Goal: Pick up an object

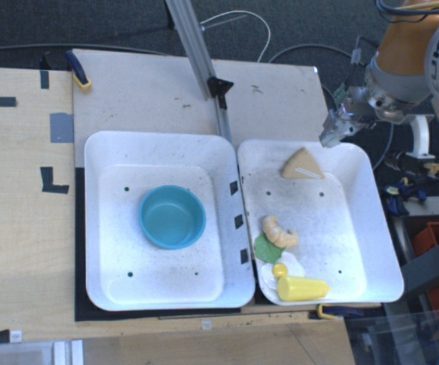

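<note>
Wedge, tan and triangular, lies near the right bin's far edge. The pincer hovers just beside it.

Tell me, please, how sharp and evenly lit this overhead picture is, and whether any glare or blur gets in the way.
In the camera view the light is soft and even, with only faint shadows under the blue bowl and the tan wedge; the white bins look bright but keep their speckles, so no glare hides anything; the gripper is small, dark and slightly soft at the right bin's far edge.
</note>
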Action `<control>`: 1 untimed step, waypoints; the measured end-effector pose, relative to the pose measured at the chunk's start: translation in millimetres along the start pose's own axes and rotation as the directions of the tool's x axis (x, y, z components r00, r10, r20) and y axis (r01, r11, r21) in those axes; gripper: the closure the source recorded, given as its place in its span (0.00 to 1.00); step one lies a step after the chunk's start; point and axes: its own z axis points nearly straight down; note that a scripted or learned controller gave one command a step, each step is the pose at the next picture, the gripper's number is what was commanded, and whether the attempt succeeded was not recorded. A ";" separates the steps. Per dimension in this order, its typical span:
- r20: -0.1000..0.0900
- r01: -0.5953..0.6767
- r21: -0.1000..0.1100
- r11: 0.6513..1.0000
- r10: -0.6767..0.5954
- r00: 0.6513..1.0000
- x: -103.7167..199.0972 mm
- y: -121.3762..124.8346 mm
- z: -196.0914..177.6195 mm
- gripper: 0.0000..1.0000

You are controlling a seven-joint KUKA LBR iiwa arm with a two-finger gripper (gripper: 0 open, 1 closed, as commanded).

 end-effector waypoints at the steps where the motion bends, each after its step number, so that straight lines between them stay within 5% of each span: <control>1: -0.001 0.001 0.001 1.000 -0.001 1.000 52.5 -17.1 -5.9 1.00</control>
